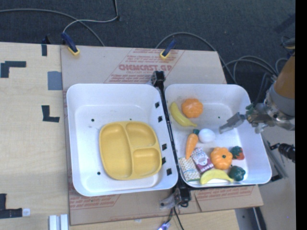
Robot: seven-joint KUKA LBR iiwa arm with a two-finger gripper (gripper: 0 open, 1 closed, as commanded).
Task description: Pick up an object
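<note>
Camera view, left to right: 2 shallow white bins sit side by side on a cardboard sheet [139,68] held by 2 yellow-and-blue clamps at its upper edge.

Left bin [79,128], centre-left of the frame: holds 1 yellow 3-compartment tray [129,150], lying flat and slightly rotated.

Right bin [254,152], centre-right of the frame: holds the pickable items.
- Upper part: a yellow banana [180,116] touching an orange fruit [192,108].
- Middle: a white ball [207,135] just beside a carrot [191,145].
- Lower part: a small printed packet [201,161], a checked item [187,169], a small pumpkin [221,158], a second banana [213,177], a dark green vegetable [237,173] and a red-and-green item [237,152], clustered together.

Gripper [229,124]: enters from the right edge of the frame, above the right bin's upper right area. One grey finger points left toward the white ball, apart from it. Nothing is seen between the fingers; their opening cannot be determined.
</note>
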